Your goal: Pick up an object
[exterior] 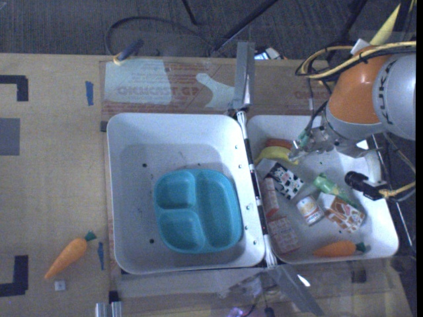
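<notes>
Gripper point(305, 144) hung low in right bin point(386, 233), just beside banana point(274, 154); finger state could not be told. Carton point(285, 181), can point(308, 210), carrot point(337, 249) lay nearby. Blue tray point(197, 210) sat in left bin point(125, 177).

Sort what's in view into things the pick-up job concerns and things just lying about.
Job: tool; right bin with banana, cow-print carton, small can, carrot.
Lying about: blue tray in left bin, carrot on the bench.
</notes>
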`<state>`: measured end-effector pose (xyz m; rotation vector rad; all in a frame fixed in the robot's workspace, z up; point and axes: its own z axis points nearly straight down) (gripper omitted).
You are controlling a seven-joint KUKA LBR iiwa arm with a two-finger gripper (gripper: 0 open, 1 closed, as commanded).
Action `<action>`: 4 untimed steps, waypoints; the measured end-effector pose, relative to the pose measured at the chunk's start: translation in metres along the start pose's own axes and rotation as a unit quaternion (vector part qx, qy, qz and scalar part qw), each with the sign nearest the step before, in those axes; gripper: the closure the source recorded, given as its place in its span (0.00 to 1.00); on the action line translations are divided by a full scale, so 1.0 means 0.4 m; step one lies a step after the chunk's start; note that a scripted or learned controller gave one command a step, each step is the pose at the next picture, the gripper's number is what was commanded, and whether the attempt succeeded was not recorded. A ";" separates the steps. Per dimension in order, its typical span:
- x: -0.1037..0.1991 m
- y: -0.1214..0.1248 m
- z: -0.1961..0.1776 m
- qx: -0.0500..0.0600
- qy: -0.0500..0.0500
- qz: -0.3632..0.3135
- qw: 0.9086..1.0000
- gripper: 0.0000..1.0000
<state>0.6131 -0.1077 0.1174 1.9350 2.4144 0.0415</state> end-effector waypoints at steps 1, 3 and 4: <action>-0.001 0.000 0.000 0.000 0.000 0.000 1.000 0.00; -0.018 0.130 0.053 0.029 0.010 -0.014 0.999 1.00; 0.186 0.171 -0.278 0.024 0.010 -0.026 0.999 1.00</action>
